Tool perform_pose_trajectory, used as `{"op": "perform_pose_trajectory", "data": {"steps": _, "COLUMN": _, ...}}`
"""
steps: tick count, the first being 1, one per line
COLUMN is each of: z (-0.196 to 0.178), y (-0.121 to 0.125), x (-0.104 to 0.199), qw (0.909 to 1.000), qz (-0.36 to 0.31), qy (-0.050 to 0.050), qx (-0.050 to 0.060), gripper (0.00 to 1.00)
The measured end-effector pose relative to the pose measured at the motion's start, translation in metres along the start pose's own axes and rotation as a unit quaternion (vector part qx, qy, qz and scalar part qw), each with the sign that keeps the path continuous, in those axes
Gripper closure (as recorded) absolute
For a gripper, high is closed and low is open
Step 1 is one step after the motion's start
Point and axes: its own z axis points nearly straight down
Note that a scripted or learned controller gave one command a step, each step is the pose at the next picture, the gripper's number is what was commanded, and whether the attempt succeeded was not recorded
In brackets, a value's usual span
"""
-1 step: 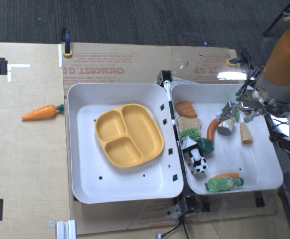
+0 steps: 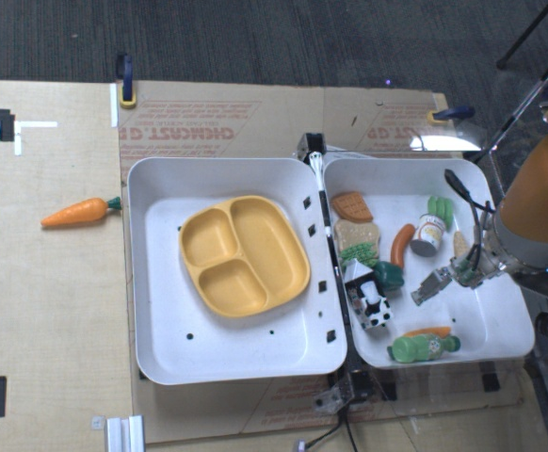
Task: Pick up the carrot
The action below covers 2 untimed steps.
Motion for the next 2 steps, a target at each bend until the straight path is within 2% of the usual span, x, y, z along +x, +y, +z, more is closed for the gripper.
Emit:
{"op": "perform_pose_trajectory", "data": {"steps": 1, "z": 0.062, "y": -0.017, "x": -0.02, "qw": 0.9961, "qz": -0.088, "qy": 0.0, "qx": -0.001, "gripper": 0.0}}
{"op": "perform_pose_trajectory", "data": {"steps": 2, "z": 0.061, "y": 0.029, "x": 0.025, "qw": 0.9927, "qz": -0.121, "qy": -0.001, "qx": -0.002, "gripper": 0.0}}
